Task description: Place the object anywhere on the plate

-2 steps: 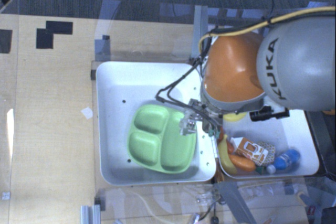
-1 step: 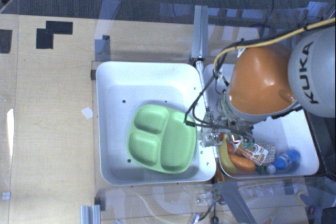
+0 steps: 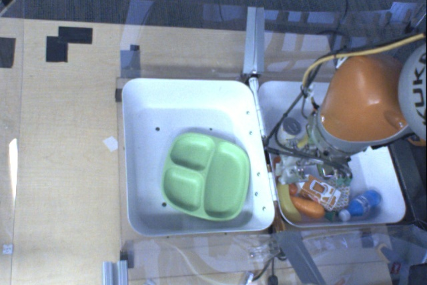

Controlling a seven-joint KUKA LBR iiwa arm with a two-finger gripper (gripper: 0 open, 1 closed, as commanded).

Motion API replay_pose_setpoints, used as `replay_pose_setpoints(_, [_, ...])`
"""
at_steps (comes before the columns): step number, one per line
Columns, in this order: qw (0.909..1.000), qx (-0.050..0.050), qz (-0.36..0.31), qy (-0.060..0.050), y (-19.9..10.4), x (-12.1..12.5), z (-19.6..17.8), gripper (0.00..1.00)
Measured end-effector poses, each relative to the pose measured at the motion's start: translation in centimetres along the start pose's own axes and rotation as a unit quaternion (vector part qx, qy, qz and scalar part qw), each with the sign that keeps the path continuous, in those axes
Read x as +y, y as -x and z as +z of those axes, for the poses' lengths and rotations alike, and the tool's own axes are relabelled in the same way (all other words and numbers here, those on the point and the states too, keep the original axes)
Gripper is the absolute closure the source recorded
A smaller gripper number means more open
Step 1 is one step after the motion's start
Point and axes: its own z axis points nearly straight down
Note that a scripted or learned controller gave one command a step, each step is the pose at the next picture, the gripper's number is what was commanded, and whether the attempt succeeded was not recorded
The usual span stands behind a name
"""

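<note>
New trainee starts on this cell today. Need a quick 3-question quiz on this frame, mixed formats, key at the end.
1. True or false: the green plate lies in the left bin.
2. Multiple choice: how many compartments does the green plate have? A) one B) three C) five
3. Fill in: the arm hangs over the ___ bin, above a clutter of items that includes an orange carrot-like piece and a blue bottle.

Key: 1 true; 2 B; 3 right. The right bin holds every loose item, and no item lies on the plate yet.
</note>
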Motion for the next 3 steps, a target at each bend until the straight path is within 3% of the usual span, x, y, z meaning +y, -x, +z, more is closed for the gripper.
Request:
replay_pose_setpoints(1, [0.986,-0.001,-0.167,0.001,0.5,1.1,-0.5,1.0])
replay_pose_setpoints(2, [0.9476,-0.001,-0.319,0.001,0.9,0.7,-1.3,1.0])
replay_pose_setpoints(3, [0.9088,-0.002,-0.417,0.002,12.3,4.9,-1.0,1.0])
